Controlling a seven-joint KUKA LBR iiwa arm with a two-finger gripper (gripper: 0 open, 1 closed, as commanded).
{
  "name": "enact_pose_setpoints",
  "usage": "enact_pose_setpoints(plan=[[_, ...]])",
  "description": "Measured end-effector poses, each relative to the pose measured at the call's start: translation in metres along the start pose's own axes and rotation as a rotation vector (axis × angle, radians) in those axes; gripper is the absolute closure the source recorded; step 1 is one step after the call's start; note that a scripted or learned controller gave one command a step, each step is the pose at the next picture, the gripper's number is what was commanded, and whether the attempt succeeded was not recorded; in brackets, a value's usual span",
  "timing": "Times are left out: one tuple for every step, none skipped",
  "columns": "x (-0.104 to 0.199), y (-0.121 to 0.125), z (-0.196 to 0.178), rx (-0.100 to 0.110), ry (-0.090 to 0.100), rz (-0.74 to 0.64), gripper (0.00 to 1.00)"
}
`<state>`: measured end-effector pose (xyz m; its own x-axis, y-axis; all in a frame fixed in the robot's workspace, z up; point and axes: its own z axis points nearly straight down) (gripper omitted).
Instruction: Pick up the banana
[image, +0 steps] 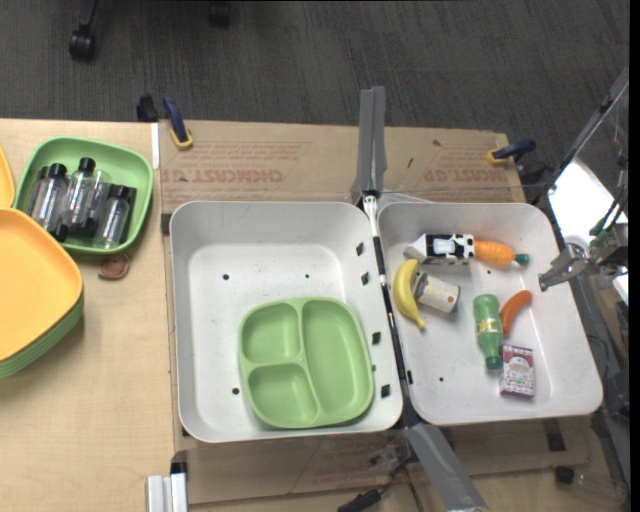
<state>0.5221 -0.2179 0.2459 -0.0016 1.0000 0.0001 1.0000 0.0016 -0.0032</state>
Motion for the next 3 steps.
enact_pose_setpoints(plan=[[0.006, 0.013, 0.154, -0.002, 0.013, 0.038, 0.00], [0.003, 0.011, 0.146, -0.002, 0.006, 0.042, 1.00], [0.018, 0.082, 0.061, -0.002, -0.002, 0.015, 1.00]])
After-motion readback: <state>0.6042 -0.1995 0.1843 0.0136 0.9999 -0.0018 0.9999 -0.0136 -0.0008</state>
